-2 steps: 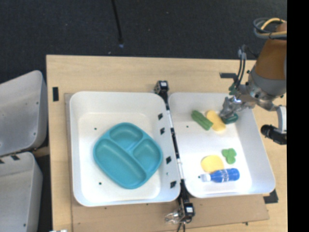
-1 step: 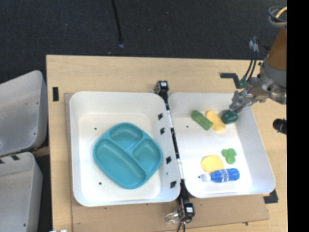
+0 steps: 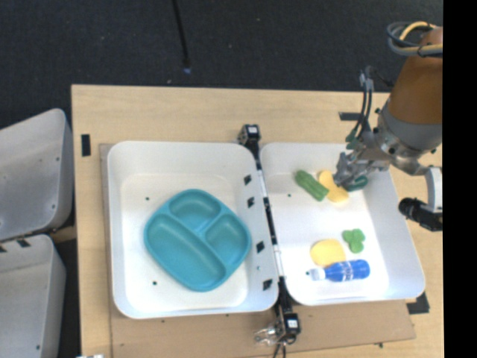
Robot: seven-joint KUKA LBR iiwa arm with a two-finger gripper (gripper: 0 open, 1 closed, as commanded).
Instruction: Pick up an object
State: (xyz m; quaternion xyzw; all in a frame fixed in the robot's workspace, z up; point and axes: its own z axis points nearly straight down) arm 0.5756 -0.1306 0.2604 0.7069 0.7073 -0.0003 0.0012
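Dark carpet surrounds a pale wooden bench [image 3: 186,114] that carries two shallow white bins side by side, joined along a black hinged seam. Grey-white chair shapes [image 3: 30,177] sit off the bench's left edge.

Inside the left bin [image 3: 119,222] lies a teal divided plate [image 3: 196,239], flat, with three compartments, roughly in the middle of the bin floor.

In the right bin [image 3: 387,259] are several small things. Near its upper middle a green oblong piece [image 3: 311,185] lies at a slant, and just beside it to the right is a yellow piece [image 3: 333,186], partly hidden under the gripper. Lower down, well apart from those, a small green lumpy object [image 3: 353,238] sits near a rounded yellow object [image 3: 327,251], and a blue bottle with a white cap [image 3: 341,271] lies on its side just below the yellow one, close to or touching it.

Reaching in from the right, the grey arm with its orange band [image 3: 416,88] holds the gripper [image 3: 352,174] low over the upper part of the right bin, right above the upper yellow piece and close to the green oblong. From this angle I cannot tell how the gripper is set, nor whether it touches the yellow piece beneath it.
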